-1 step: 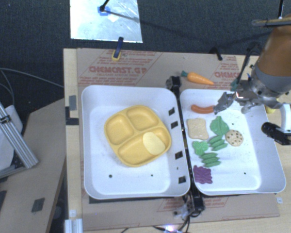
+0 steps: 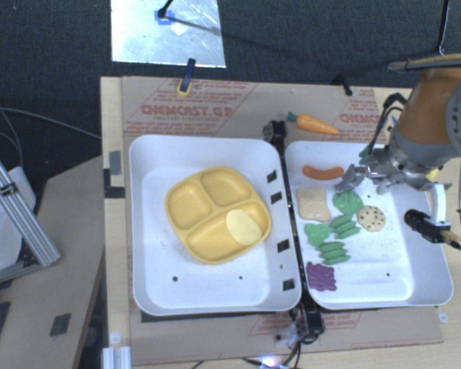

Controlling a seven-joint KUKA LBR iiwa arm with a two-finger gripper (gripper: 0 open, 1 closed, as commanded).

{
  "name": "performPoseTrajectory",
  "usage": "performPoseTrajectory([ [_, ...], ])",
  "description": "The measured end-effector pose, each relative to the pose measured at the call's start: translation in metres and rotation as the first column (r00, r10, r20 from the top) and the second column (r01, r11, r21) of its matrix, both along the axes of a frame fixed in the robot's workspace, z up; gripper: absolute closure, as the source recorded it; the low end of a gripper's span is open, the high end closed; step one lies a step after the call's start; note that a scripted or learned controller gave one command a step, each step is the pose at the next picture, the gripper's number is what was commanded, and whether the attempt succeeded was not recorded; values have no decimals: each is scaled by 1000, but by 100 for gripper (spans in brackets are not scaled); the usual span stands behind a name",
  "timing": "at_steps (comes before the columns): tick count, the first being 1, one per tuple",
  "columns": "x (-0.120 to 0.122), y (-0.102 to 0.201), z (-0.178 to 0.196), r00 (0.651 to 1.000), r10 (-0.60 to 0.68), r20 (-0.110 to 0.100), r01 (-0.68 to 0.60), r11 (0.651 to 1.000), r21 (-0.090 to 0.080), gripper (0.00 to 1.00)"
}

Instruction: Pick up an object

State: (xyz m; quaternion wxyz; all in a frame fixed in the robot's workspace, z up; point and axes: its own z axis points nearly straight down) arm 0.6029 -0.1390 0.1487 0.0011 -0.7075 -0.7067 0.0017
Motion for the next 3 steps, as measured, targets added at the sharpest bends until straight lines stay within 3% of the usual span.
performPoseTrajectory([
  [1,6,7,-66,1000,4,8,-4,1000,1,0],
  [2,63,41,-63,1000,9,4,-9,1000,1,0],
  [3,63,39,-51,1000,7,9,-7,1000,2,100],
])
